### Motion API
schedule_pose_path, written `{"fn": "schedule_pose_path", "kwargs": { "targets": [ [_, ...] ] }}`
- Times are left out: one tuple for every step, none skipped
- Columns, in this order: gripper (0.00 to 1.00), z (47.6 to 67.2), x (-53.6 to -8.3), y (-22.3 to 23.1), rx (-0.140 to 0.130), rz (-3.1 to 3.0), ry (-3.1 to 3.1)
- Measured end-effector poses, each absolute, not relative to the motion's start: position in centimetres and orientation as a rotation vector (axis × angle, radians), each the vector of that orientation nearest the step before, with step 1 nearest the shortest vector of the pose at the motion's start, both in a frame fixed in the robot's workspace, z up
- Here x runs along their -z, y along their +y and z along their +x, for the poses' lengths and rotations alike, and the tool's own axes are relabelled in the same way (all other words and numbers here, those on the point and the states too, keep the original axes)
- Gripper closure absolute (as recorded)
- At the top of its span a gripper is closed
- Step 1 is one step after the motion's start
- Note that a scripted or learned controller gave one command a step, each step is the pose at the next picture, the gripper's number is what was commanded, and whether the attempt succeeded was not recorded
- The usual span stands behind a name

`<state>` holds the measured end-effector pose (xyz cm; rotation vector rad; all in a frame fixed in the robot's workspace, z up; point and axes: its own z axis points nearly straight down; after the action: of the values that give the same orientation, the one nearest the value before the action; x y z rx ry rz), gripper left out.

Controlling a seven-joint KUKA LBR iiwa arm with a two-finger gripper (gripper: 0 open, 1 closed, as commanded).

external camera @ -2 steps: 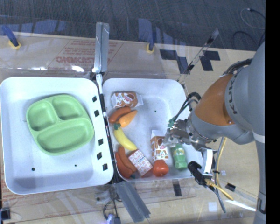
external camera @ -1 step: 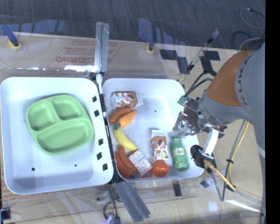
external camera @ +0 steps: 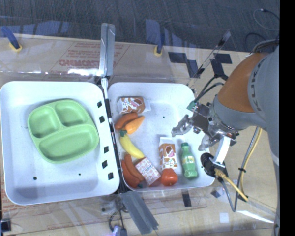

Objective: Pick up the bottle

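A small green bottle (external camera: 189, 161) with a green cap and a pale label lies in the right bin (external camera: 182, 95), near its front right corner, pointing front to back. My gripper (external camera: 191, 135) hangs above the bin's right side, just behind and slightly right of the bottle. Its two fingers are spread apart with nothing between them. The bottle lies free on the bin floor, next to a carton (external camera: 167, 155).
The right bin also holds a snack packet (external camera: 131, 104), a carrot (external camera: 133, 125), a sausage (external camera: 124, 119), a banana (external camera: 130, 147), a tomato (external camera: 168, 177), a wrapped bar (external camera: 147, 170) and more sausages (external camera: 130, 173). A green divided plate (external camera: 64, 130) sits in the left bin (external camera: 14, 181).
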<state>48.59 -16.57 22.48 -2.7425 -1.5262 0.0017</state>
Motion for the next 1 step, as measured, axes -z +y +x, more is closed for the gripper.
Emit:
{"fn": "schedule_pose_path", "kwargs": {
  "targets": [
    [0.00,47.56,-17.05,-18.85,-0.005,-2.741,-1.525]
  ]
}}
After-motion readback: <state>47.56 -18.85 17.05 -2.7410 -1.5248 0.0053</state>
